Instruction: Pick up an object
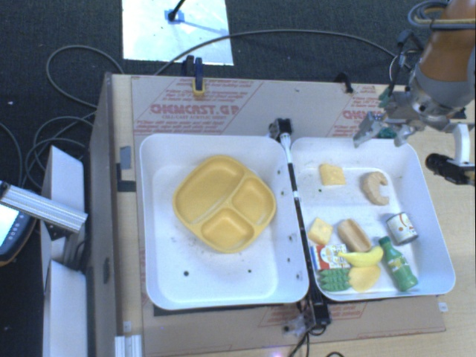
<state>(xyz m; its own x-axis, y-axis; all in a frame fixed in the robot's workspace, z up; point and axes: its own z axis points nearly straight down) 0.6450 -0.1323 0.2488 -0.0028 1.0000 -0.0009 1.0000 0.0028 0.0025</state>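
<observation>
From my station I see the counter (223, 99) carrying two shallow white bins side by side. The left bin (160, 199) holds one thing: a yellow plate (224, 202) with three compartments, lying flat near the middle. The right bin (428, 199) holds the small toy foods, nine by my count. Along its far half lie a pale yellow block (332, 174) and a tan croissant-like piece (375, 187), well apart from each other. In the near half I count one small can (401, 227), one green bottle (398, 263) lying on its side, one hot dog bun (355, 236), one yellow wedge (320, 231), one banana (361, 257), one orange-yellow slice (364, 277) and one green ridged piece (334, 279), all crowded together, several touching. A small red and white packet (325, 256) lies under the banana's end.

The arm (450, 54) comes in at the upper right, and its tool (385, 131) hangs over the far rim of the right bin. Its fingers look spread apart with nothing between them. Every pickable item lies untouched in its bin.
</observation>
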